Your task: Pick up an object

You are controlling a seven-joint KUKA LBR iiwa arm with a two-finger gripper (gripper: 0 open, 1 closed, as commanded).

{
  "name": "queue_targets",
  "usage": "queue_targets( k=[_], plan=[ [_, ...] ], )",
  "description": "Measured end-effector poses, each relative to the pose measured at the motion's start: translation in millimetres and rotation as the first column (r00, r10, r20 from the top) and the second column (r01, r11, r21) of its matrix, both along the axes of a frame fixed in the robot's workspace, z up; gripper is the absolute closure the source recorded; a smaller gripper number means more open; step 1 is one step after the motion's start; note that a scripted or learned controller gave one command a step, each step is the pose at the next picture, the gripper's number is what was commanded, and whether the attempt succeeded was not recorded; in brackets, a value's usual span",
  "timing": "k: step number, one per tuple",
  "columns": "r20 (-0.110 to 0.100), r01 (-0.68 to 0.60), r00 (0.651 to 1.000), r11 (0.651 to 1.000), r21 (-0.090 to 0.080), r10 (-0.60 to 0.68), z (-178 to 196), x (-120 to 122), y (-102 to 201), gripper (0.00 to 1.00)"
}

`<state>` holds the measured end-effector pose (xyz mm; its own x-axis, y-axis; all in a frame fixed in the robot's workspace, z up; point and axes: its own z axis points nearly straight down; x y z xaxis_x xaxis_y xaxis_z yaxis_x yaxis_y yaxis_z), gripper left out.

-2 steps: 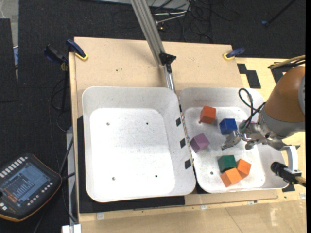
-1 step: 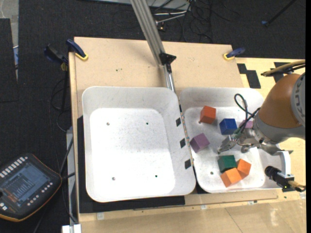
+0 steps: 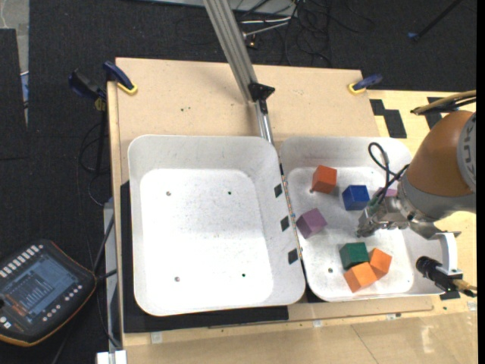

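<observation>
Counter (image 3: 197,89) — tan board seen from above at a slant, with two shallow white bins side by side on it.

Left bin (image 3: 151,150) — white, speckled floor, four small dark dots near its corners.

Right bin (image 3: 303,152) — white, holding six blocks:
- orange block (image 3: 325,180), toward the far side, tilted.
- blue block (image 3: 355,197), just beside the orange block on its right and close to the gripper.
- purple block (image 3: 311,222), near the bin's left wall, standing apart from the others.
- green block (image 3: 354,255), toward the near side.
- two orange blocks (image 3: 361,276) and (image 3: 380,262), touching the green block at its near and right edges — the three form a tight cluster.

Arm (image 3: 447,165) — grey with an orange band, reaching in from the right over the right bin; a black cable loops above the wrist.

Gripper (image 3: 371,224) — low over the right bin, between the blue block and the green block. Whether it is released or clenched cannot be told from this angle, and no block is seen within it.

Other items: a metal pole (image 3: 231,40) running diagonally from the top down to the seam between the bins; blue-and-yellow clamps (image 3: 121,78) and (image 3: 364,83) at the counter's far corners; a handheld control pendant (image 3: 38,290) with a lit screen on the dark floor at lower left.
</observation>
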<state>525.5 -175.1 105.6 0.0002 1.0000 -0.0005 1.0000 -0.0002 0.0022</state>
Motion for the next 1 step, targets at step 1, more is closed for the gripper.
queue_targets(
  k=[1],
  plan=[
    [0.004, -0.002, 1.0, 1.0, -0.002, 0.002, 61.9, 0.7, -6.4, 1.0]
  ],
)
